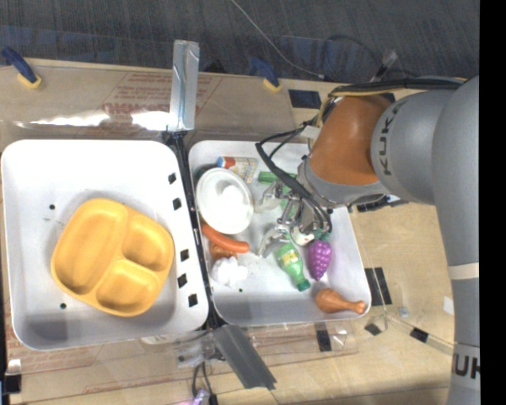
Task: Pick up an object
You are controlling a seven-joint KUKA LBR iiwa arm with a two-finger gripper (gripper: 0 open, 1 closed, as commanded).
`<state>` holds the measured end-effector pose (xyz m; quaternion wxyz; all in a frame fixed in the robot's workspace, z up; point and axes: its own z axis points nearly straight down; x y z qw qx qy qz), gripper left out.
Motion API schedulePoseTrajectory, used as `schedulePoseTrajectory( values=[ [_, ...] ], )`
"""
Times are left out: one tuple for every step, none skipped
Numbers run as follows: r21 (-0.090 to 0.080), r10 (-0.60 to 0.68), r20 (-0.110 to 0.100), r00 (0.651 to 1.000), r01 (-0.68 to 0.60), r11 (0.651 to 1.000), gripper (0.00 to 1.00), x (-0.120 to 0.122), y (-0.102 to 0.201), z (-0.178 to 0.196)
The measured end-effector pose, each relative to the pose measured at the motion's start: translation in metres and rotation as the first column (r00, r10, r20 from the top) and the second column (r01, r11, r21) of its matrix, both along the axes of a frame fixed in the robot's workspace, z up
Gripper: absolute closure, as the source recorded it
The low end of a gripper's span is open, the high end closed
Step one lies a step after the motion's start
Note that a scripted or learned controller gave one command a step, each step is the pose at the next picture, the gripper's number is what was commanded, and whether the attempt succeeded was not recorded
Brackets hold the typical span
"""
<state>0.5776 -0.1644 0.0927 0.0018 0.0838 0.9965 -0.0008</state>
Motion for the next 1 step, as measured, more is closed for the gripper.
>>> schedulePoseTrajectory(
  values=[
    [-0.005,-0.203,-0.003,0.979,0.203,0.979,0.00,0.0029,0.0214,-0.0003]
  ],
)
